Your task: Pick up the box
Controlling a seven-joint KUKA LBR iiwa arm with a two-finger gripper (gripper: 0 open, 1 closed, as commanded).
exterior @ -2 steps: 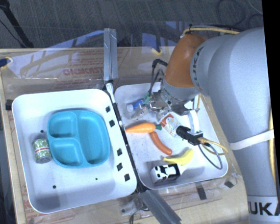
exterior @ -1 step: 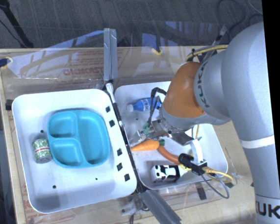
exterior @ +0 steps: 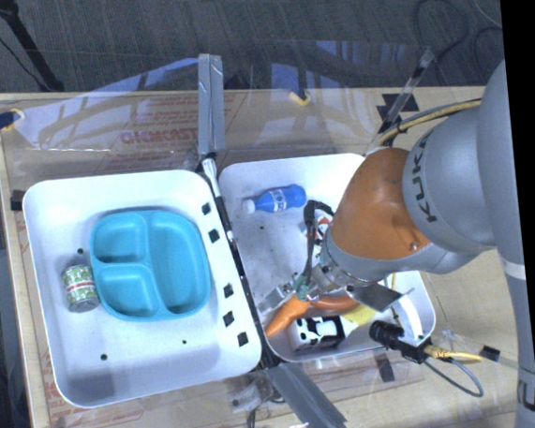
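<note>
Arm (exterior: 408,209) over right bin (exterior: 273,175), grip state impossible to tell, one bottle (exterior: 276,200), one carrot (exterior: 291,314), one tray (exterior: 150,263), one can (exterior: 81,286).

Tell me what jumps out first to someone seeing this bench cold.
The grey arm with its orange band dominates, looming over the right bin from the right. Next comes the turquoise divided tray in the left bin, with a small can beside it. In the right bin, a blue bottle lies near the far wall and an orange carrot-like item lies among clutter under the arm.
</note>
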